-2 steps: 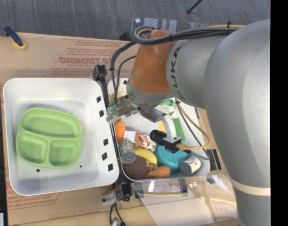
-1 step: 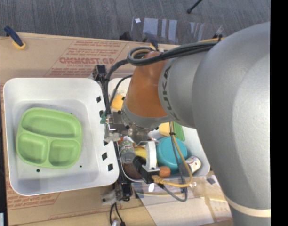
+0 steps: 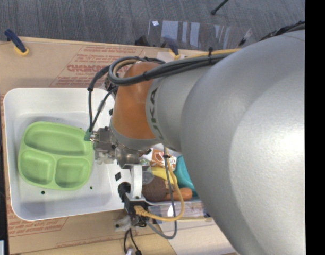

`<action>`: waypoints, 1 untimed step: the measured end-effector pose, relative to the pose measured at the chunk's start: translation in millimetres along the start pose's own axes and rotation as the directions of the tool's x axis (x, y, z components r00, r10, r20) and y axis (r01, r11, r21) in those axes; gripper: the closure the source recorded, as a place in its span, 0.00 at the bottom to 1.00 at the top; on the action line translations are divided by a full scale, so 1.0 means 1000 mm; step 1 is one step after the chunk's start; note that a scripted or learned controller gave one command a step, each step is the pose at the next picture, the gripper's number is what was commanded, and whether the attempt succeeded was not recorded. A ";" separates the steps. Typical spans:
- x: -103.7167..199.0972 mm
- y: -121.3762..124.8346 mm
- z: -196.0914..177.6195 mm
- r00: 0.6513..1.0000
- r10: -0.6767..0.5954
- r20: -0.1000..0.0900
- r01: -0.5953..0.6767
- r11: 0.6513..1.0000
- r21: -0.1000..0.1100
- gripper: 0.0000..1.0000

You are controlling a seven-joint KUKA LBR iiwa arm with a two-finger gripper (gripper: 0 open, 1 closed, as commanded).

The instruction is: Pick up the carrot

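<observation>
A short orange piece (image 3: pixel 187 194), likely the carrot, pokes out from under the arm in the right bin, beside a brown item (image 3: pixel 158 191). The rest of it is hidden. The arm's orange band (image 3: pixel 133 108) and wrist (image 3: pixel 128 154) hang over the divide between the two bins, left of the orange piece. The wrist covers the gripper from above.
A green divided plate (image 3: pixel 55 154) lies in the left white bin (image 3: pixel 24 102). The right bin is mostly covered by the arm; there I see a yellow item (image 3: pixel 163 174), a teal item (image 3: pixel 184 175) and a small white-and-orange pack (image 3: pixel 158 157). Cardboard (image 3: pixel 56 57) lies under the bins.
</observation>
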State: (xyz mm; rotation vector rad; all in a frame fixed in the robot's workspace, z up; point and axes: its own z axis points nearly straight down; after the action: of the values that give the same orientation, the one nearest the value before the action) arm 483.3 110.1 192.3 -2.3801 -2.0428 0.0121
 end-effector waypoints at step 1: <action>0.052 0.044 -0.075 0.993 0.121 -0.002 -0.121 0.993 -0.002 1.00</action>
State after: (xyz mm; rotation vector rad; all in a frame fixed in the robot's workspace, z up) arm 534.8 154.9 267.2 -2.4997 -1.8959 0.0079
